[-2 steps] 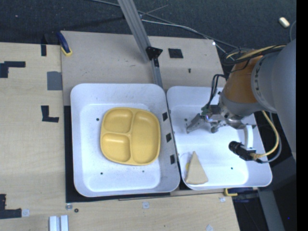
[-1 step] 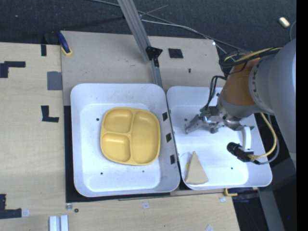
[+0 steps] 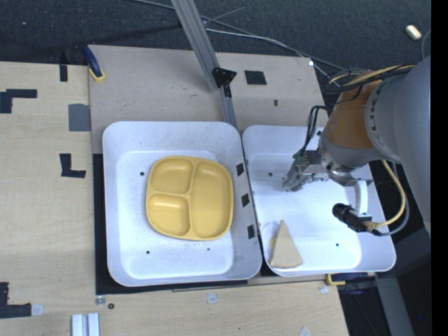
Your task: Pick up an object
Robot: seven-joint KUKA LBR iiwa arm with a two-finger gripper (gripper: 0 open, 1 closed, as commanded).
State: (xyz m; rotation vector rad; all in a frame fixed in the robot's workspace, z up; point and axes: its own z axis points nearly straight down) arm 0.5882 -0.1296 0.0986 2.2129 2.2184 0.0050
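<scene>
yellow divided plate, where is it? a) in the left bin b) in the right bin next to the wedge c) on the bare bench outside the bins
a: the yellow divided plate lies flat in the left bin, while the tan wedge sits in the right bin.

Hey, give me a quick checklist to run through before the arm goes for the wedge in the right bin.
1. Wedge lies in the right bin, near its front-left corner: ok.
2. Nothing lies on the wedge: ok.
3. Hand is over the right bin: ok.
4. Hand is above the wedge: not ok, it sits toward the bin's back.
5. Hand carries nothing: cannot tell.
6. Yellow tray sits apart, in the left bin: ok.
</scene>
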